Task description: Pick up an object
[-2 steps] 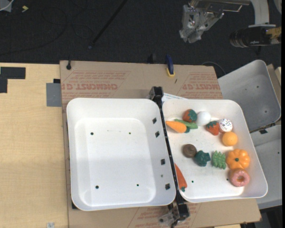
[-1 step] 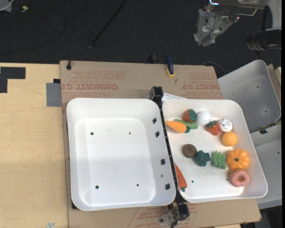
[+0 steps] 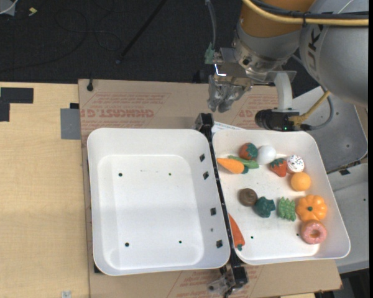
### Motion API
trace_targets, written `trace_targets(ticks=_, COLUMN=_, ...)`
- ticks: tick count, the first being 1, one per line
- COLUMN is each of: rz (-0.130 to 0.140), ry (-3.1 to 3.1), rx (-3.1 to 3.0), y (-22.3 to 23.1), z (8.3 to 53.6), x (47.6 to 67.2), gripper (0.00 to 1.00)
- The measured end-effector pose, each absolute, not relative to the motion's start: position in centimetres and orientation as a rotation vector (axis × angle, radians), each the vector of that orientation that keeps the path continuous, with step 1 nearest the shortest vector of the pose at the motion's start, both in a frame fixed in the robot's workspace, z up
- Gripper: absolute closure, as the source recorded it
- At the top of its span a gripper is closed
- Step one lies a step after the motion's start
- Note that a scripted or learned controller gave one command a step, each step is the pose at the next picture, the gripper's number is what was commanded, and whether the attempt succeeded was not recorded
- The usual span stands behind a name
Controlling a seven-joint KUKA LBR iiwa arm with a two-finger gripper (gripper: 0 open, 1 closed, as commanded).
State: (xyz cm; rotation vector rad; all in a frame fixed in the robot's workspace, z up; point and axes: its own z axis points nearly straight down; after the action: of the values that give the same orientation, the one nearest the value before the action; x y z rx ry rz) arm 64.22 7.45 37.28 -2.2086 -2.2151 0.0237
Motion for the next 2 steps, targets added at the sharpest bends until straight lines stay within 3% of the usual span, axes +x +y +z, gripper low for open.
trace_targets(ticks=1, rz=0.000, ry=-2.223, rx=-2.219, y=8.5, z=41.1, x=64.4, gripper=1.00)
trace_targets(ticks=2, rz=0.001, ry=-2.226, rx=-2.217, y=8.2, z=43.8, x=64.4, gripper=1.00)
